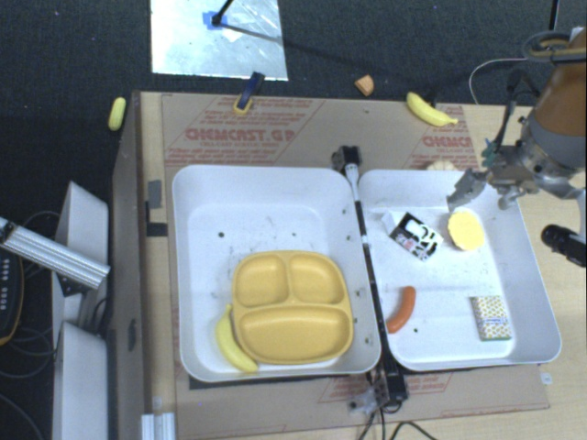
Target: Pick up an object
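Hovering open-fingered, my two-finger gripper (pixel 487 187) grips nothing above the flat round yellow disc (pixel 466 230). I judge its fingers may skid off that low profile against the shallow white right bin (pixel 537 324).

Two bins (pixel 275 186), two bananas (pixel 235 346), one divided plate (pixel 292 305), one sausage (pixel 402 309).

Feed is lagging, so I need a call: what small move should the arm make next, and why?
Probably lower the gripper slightly toward the round yellow disc in the right white bin: it sits above the bin's far edge, with the disc as the nearest object, just below.
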